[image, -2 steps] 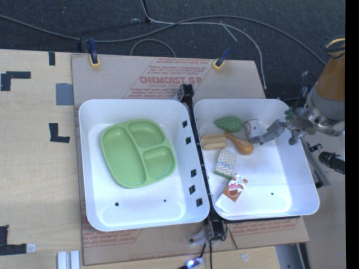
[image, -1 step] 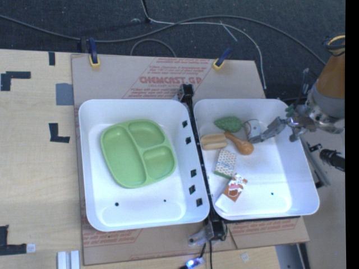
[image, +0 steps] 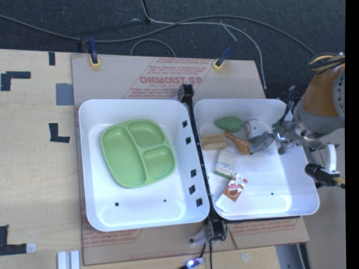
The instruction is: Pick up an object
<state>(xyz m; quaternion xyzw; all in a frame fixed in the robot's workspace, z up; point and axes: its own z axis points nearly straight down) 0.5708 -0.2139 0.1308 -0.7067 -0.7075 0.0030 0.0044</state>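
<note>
The grey arm with its orange band (image: 325, 97) runs off the right edge; its gripper fingers (image: 259, 143) blur into a dark lump, their state unclear.

Surface (image: 33, 167) is pale wood w/ dark tape marks (image: 56, 132) on its left part. A brown cardboard sheet (image: 162, 77) w/ red print lies on it, held at the far edge by two clamps, one at left (image: 93, 54), one at right (image: 222, 57). Beyond is dark carpet floor (image: 67, 10) crossed by thin cables (image: 185, 21). Light is even, soft.
</note>
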